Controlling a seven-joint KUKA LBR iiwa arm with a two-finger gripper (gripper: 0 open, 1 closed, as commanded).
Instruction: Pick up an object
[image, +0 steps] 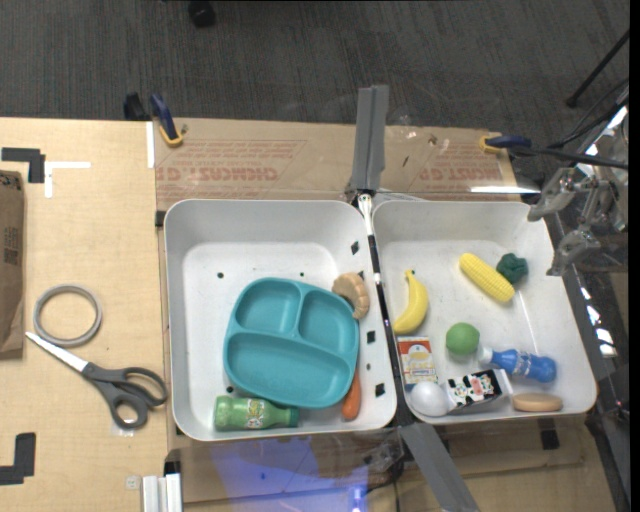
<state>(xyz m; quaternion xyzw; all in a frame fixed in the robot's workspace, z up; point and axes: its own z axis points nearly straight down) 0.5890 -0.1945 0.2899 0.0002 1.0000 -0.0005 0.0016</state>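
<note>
The left bin (190, 300) holds a teal divided plate (290, 345), a green bottle (255, 412) lying on its side, an orange carrot (350, 400) and a beige shell-like piece (352, 292). In the right bin (570, 330) lie a banana (412, 303), a corn cob (486, 277), a dark green lump (513, 266), a green ball (462, 338), a blue bottle (522, 365), a white ball (430, 398), a black-and-white carton (475, 388), a small red-and-white box (415, 357) and a tan oval (538, 402). My gripper (570, 215) hangs over the right bin's far right corner, above and apart from the objects.
On the bench to the left lie grey-handled scissors (110, 380) and a roll of tape (67, 313). A brown bag (10, 260) sits at the left edge. Cardboard (260, 165) with clamps lies behind the bins. A divider wall (375, 300) separates the bins.
</note>
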